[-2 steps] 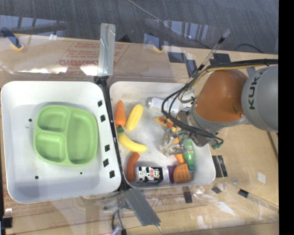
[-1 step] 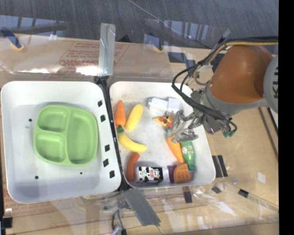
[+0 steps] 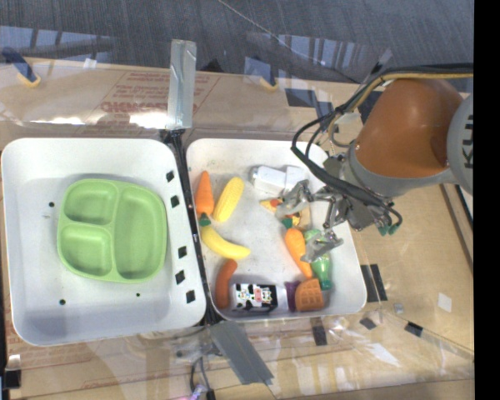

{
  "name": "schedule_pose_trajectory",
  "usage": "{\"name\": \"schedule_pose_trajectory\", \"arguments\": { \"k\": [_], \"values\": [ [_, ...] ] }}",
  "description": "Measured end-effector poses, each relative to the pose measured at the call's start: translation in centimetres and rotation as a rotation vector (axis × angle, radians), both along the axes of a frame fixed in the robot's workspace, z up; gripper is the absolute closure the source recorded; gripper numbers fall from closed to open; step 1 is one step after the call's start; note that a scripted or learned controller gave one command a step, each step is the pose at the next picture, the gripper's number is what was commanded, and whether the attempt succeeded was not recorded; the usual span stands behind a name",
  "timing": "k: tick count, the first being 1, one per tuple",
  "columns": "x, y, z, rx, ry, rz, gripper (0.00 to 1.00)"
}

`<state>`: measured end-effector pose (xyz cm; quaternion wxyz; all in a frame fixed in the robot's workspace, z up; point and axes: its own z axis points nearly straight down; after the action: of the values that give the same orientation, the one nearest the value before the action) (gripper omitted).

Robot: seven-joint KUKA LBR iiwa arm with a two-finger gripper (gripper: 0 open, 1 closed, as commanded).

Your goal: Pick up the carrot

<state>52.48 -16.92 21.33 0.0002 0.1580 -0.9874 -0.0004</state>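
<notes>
A robotics lab: a grey and orange arm (image 3: pixel 404 140) with loose cables reaches over two white bins (image 3: pixel 17 223) on a bench (image 3: pixel 433 323) covered in cardboard, taped plastic sheeting and tape marks. Toy food fills the bin beneath the arm.

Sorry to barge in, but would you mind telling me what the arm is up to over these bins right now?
The arm's gripper is down in the right bin, over a carrot near the bin's right side. Whether it has gripped the carrot is unclear. Around it lie another carrot, a banana, a yellow corn-like piece, a sausage-like piece and a small cow-patterned carton. The left bin holds a green divided plate.
</notes>
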Motion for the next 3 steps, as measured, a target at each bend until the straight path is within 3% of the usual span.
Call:
{"name": "schedule_pose_trajectory", "arguments": {
  "k": [1, 2, 3],
  "values": [
    [-0.1, -2.4, -12.2, -0.001, -0.003, -0.091, 0.00],
    [0.0, -2.1, -11.5, 0.001, 0.001, -0.082, 1.00],
    [4.8, 2.7, -3.0, 0.000, -0.006, -0.005, 1.00]
  ]
}}
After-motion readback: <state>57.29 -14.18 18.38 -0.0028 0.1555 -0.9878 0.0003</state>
